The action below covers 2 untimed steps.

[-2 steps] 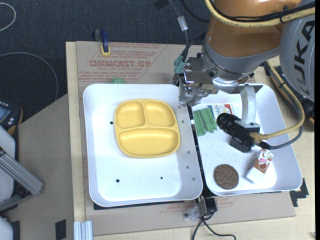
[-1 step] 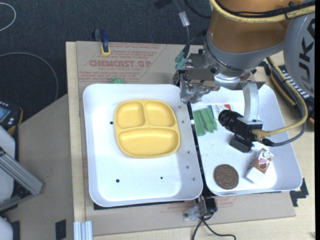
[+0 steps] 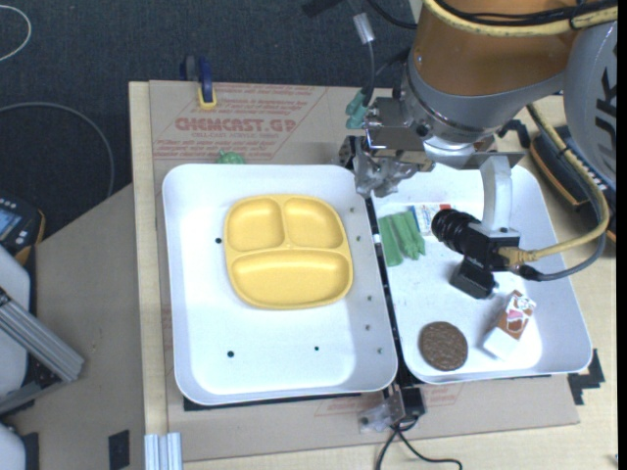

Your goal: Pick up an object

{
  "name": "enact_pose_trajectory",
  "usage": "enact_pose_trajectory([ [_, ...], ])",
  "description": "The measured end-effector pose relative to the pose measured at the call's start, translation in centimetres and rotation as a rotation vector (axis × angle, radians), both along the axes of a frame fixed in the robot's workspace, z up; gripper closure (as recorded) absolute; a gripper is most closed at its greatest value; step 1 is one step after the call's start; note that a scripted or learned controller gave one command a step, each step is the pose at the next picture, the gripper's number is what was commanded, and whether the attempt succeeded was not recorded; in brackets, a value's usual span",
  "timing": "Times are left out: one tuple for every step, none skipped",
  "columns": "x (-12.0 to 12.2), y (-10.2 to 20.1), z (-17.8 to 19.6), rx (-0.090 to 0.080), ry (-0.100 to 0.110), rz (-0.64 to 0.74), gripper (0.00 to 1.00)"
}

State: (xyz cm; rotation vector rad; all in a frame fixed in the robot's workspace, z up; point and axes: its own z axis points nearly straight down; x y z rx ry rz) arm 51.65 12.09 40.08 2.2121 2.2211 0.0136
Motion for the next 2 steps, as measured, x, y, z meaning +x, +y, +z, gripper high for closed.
enact_pose_trajectory([
  [-4.0,-1.8,-7.4,-0.004,0.022,-0.007,1.0],
  [-3.6,-2.2,2.6,0.001,-0.001,-0.004,1.0],
])
